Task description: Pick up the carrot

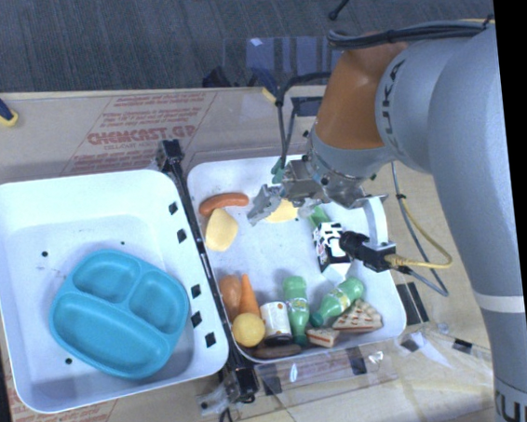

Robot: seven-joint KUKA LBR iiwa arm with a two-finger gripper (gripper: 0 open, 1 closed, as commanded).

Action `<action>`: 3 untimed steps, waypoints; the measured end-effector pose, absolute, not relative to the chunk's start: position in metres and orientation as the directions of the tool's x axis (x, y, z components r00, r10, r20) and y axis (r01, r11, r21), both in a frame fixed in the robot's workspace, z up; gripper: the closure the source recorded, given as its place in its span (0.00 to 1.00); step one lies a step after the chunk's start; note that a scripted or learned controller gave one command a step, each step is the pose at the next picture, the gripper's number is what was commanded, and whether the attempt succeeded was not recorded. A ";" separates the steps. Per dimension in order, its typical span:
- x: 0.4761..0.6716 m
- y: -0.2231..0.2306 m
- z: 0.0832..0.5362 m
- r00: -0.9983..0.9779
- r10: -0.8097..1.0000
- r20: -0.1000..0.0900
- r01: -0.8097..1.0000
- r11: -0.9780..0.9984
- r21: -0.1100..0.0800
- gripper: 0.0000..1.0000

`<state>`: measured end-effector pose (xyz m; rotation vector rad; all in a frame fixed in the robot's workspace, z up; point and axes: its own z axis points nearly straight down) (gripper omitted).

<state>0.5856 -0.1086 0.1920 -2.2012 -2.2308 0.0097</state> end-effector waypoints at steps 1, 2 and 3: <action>0.522 -0.095 0.090 -0.033 0.999 0.001 0.999 0.033 -0.012 0.00; 0.523 -0.095 0.100 -0.045 0.999 0.000 0.999 0.045 -0.014 1.00; 0.565 -0.035 0.193 0.208 0.978 -0.004 0.978 -0.208 -0.003 1.00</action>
